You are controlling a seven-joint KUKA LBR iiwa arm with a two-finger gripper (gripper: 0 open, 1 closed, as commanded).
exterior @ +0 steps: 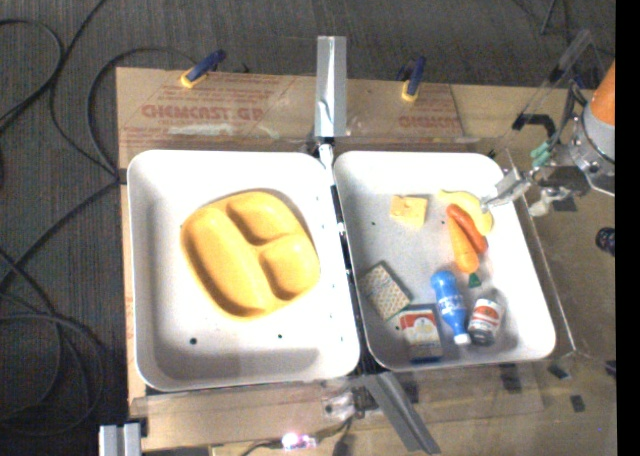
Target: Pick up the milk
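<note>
Milk carton (pixel 420 331) lies flat at right bin's (pixel 530 244) near edge beside blue bottle (pixel 449 304), untouched; gripper (pixel 497 194) hovers over far-right corner, pincer state can't tell.

Left bin: the shallow white left bin (pixel 150 274) holds the yellow three-compartment plastic plate (pixel 250 254) near its middle
Right bin: the shallow white right bin (pixel 520 274) sits just beside the left one, a metal rail (pixel 331 94) behind the seam
Rear of right bin: yellow cheese wedge (pixel 408 209) to the left, orange carrot (pixel 465 234) to the right, yellow lemon-like piece (pixel 460 200) behind the carrot
Front of right bin: grey patterned flat packet (pixel 385 289) leftmost, red-and-white milk carton (pixel 419 329) before it, blue plastic bottle (pixel 449 306) to the right, small red-labelled can (pixel 484 319) rightmost
Gripper: two-finger gripper (pixel 495 199) over the rear right corner, beside the lemon-like piece
Bench rear: two blue-and-yellow clamps (pixel 202 68) behind the bins
</note>
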